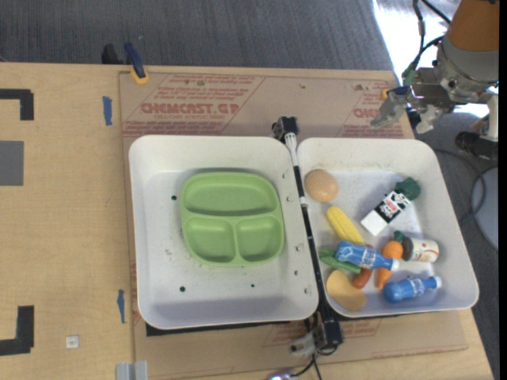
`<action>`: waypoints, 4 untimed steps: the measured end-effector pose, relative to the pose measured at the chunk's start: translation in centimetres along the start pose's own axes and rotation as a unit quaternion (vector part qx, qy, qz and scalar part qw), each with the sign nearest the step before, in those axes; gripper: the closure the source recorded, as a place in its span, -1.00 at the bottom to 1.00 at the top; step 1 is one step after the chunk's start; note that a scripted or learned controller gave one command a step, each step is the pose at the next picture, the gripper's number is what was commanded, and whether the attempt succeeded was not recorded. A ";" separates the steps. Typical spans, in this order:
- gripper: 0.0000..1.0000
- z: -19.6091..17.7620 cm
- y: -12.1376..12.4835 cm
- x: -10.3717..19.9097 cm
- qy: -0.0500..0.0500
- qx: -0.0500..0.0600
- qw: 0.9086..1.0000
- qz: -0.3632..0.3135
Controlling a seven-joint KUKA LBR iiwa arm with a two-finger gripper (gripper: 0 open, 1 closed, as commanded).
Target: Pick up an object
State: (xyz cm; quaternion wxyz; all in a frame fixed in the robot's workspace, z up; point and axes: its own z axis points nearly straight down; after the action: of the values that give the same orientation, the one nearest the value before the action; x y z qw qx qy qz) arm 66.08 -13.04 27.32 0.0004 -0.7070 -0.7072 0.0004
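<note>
Fingers (400,111) seemingly well above corn (345,223).

A light wooden desk (55,228) is seen under a brown cardboard sheet (198,101) printed with red lettering. Blue tape strips (107,111) and black tape marks (20,101) are stuck on the desk at the left. A clamp (136,63) with a blue and yellow grip is fixed at the cardboard's far left corner. Grey carpet (238,14) is visible beyond the desk.
</note>
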 end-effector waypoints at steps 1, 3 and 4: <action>-1.00 10.1 -5.4 -2.1 0.000 0.000 0.996 -0.084; -1.00 18.7 -10.4 1.6 -0.001 -0.002 0.873 -0.488; -1.00 18.7 -15.8 3.7 -0.001 -0.002 0.850 -0.527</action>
State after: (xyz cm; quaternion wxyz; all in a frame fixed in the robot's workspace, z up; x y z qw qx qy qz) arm 50.26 -9.35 8.62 -0.0015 -0.2287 -0.9735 -0.0005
